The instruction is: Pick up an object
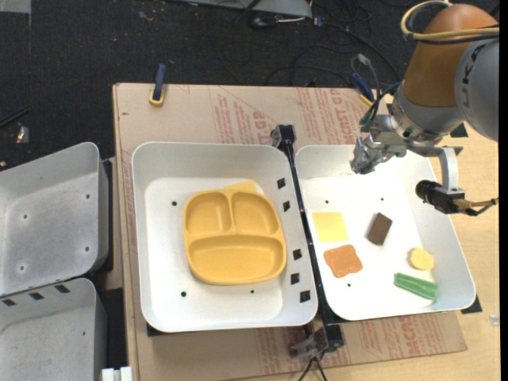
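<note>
A robot hand (363, 161) hangs over the right bin's (456, 248) far edge; whether it is apart or together, I cannot tell. A brown block (379, 228) lies nearby, untouched.

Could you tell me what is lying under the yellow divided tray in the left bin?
A pale yellow flat piece pokes out from beneath the yellow divided tray at its far edge. Most of it is covered, so its shape and anything else below stay hidden.

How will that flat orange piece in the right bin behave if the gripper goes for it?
The orange piece lies flat and thin on the bin floor, so fingers likely slide over it. It looks light; a push would probably skid it toward the yellow square.
</note>
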`<action>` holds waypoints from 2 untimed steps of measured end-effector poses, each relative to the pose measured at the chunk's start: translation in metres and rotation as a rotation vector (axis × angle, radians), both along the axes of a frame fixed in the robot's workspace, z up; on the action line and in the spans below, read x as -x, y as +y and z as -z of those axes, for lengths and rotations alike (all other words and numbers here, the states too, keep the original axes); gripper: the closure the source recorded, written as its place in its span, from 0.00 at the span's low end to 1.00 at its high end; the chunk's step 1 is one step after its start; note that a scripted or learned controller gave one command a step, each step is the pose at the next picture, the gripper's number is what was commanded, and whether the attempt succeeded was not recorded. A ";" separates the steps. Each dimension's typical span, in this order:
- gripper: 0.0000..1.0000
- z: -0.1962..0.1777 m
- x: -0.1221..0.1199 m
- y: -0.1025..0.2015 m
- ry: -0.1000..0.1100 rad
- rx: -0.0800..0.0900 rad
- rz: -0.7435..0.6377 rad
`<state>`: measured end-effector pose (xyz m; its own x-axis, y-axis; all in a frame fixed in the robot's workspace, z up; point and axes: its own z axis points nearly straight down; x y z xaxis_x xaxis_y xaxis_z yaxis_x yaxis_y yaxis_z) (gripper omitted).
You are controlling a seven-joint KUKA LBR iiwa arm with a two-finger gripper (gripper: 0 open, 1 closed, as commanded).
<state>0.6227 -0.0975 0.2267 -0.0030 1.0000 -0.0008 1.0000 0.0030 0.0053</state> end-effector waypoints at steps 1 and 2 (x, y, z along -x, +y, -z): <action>1.00 -0.040 -0.001 0.000 0.000 0.000 0.000; 1.00 -0.042 -0.002 0.057 0.004 -0.001 -0.004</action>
